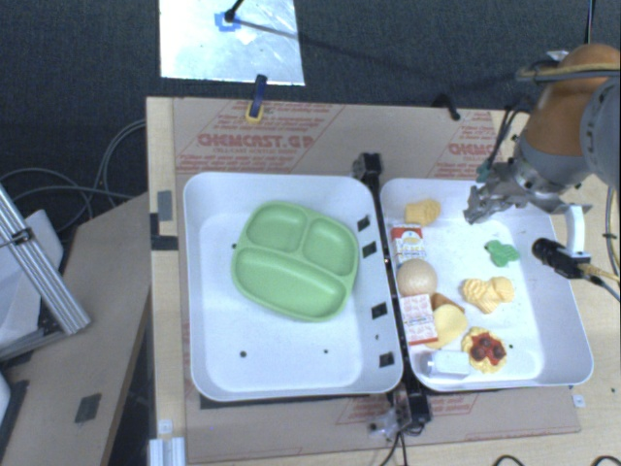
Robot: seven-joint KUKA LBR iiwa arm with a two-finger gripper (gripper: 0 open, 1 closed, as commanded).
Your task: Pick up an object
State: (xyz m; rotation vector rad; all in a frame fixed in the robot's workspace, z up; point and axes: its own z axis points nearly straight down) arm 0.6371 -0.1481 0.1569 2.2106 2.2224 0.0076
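The right bin (553, 304) holds several toy foods: a yellow pastry (422, 211), a red and white carton (408, 241), a beige ball (416, 278), a green leafy piece (502, 252), a pale yellow cluster (486, 291), a yellow wedge (449, 324), a red-topped pizza piece (486, 349), a second red and white packet (417, 317) and a white block (449, 362). My gripper (480, 207) hangs over the bin's back part, right of the pastry and above the green piece. Nothing shows between its fingers.
The left bin (209, 289) holds a green divided plate (296, 259). A black divider with clips (380, 260) runs between the bins. Cardboard (281, 139) lies under both, and a shiny sheet (231, 25) sits behind them.
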